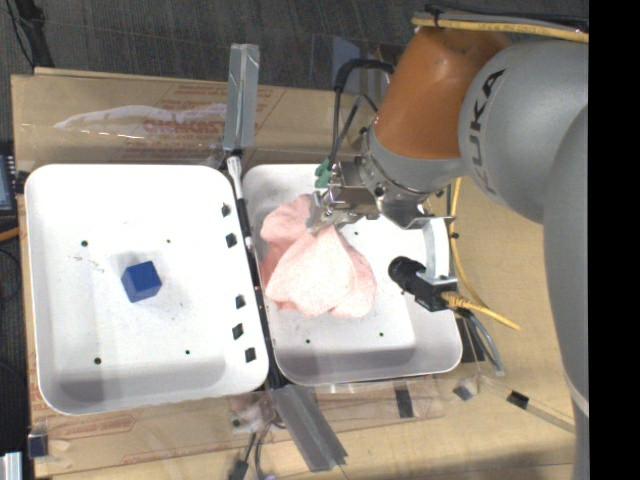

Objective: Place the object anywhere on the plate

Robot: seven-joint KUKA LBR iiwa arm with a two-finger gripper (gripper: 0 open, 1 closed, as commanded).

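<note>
So the big grey arm [500,138] is reached in over the right bin [440,353], and the pincer [338,211] is parked right at the top edge of a pink cloth [318,268]. The cloth is bunched up just below and slightly left of the pincer, touching it or nearly so. Whether it's actually pinched can't be told, since the tips are buried in the wrist hardware.

The cloth's long axis is run roughly from the pincer downward and away, widening into a rounded lump, with the narrow end pointed up at the pincer.

A small blue cube [142,280] is sat well off to the pincer's left, in the left bin [60,198]. No plate can be made out, so the drop spot is anyone's guess.
</note>
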